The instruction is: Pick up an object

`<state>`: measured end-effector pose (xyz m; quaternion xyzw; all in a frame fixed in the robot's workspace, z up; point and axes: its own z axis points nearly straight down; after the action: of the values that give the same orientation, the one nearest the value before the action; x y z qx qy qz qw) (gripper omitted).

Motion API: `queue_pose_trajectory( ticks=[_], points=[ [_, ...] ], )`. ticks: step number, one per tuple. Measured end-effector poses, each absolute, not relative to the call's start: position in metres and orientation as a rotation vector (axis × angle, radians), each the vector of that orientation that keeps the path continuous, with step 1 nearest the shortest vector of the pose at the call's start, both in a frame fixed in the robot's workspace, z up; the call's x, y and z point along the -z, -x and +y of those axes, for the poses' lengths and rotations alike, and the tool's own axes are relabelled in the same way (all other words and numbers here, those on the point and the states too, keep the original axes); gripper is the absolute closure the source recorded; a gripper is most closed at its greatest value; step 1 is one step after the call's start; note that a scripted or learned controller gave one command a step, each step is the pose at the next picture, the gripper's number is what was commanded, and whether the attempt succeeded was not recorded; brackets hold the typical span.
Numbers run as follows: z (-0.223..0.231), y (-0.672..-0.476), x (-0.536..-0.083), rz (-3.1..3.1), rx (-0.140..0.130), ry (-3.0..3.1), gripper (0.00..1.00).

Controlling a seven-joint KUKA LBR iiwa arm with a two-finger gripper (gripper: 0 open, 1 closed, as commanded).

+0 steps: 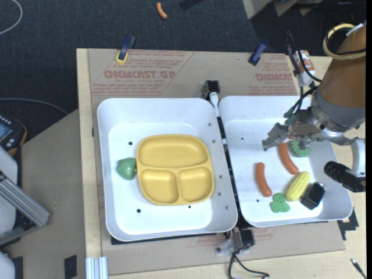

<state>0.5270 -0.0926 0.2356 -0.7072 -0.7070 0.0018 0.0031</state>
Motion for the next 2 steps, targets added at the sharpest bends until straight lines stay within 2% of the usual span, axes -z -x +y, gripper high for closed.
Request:
queue_pose_trajectory(
  ticks=[2],
  points=[
    [-0.098, -0.539, -0.142, -2.217, -0.005, 2.218, 0.00]
  ],
)
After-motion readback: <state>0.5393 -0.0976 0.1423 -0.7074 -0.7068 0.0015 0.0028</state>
